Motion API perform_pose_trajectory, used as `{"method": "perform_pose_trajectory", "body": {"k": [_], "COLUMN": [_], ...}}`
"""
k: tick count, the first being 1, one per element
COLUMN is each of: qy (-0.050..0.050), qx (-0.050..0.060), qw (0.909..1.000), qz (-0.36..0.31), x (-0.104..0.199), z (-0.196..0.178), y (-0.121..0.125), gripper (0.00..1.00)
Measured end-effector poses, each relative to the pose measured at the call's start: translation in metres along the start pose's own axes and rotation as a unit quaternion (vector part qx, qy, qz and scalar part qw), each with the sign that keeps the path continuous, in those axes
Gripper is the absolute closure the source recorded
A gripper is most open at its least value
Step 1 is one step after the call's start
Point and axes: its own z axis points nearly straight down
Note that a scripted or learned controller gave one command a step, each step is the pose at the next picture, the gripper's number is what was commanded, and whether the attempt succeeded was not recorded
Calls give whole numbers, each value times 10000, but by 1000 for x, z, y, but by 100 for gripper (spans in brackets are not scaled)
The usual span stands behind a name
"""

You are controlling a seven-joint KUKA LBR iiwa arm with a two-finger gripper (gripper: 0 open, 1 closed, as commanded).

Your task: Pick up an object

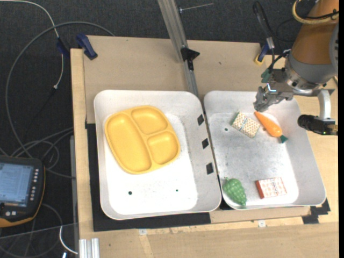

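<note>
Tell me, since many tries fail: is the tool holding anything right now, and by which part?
Nothing is visibly held. The tool hovers at the upper end of the carrot in the right bin, but no object shows between its fingers.

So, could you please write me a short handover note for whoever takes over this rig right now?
Tool: hovering over the far edge of the right white bin, just above the stem end of the orange toy carrot. I cannot tell whether it is open or shut; nothing is visibly held.
Right bin: orange toy carrot; small patterned cream block beside it; green bumpy toy vegetable at the near left corner; small red and white box near the front.
Left white bin: yellow three-compartment plastic tray.
Done: nothing lifted yet.
Left: grasp and lift one object; the carrot is nearest.
</note>
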Motion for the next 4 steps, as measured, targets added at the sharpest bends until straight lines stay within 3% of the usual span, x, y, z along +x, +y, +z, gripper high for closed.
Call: {"method": "perform_pose_trajectory", "body": {"k": [1,2,4], "qy": [1,19,26], "qx": [4,58,59], "qw": [10000,10000,10000], "qz": [-3,-14,-26], "x": [0,39,143], "z": [-55,-50,-44], "y": [2,-16,-40], "gripper": [100,100,100]}}
